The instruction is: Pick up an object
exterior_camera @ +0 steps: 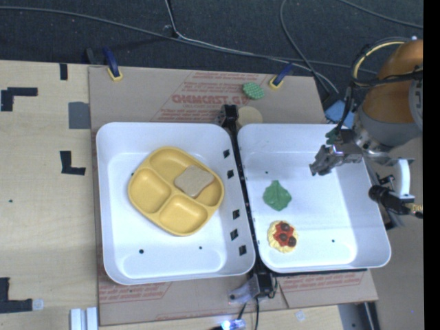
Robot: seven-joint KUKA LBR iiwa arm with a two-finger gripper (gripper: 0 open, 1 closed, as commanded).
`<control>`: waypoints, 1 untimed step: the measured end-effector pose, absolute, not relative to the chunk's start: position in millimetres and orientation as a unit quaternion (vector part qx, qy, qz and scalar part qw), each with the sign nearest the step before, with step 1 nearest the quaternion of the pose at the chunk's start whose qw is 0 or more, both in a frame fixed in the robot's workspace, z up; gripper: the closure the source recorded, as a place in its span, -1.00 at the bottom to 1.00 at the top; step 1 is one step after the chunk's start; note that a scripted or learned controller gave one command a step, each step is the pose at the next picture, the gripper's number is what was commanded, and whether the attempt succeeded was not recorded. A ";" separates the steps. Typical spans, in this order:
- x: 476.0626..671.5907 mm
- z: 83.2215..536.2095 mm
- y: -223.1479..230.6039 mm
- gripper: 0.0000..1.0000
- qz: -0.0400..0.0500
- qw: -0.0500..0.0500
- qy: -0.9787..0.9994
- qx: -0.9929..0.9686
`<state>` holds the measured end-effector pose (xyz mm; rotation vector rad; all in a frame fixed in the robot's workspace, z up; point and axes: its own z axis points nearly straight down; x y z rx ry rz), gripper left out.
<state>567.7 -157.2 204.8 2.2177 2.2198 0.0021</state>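
My gripper (323, 162) hangs over the right bin (357, 253), close to its far right part, and from this slanted look down I cannot tell whether my jaws stand apart or together; nothing shows between them. Below and to the left of my jaws, on the bin floor, lies a green leafy piece (277, 195), near but not touching them. Farther in the same direction, toward the near edge of the bin, sits a small round yellow piece with red and dark topping (282, 236), just beside the green one yet apart from it. Well to the left of my jaws, across the divider, the left bin (120, 253) holds a yellow divided plate (165, 198), and a tan slice of bread (193, 180) rests on its ridges toward the side nearer me. Up and left of my jaws, outside both bins on the cardboard, lies a small green waffled object (253, 89).
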 end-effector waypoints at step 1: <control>568.5 234.2 -157.2 1.00 0.000 0.001 0.708 0.707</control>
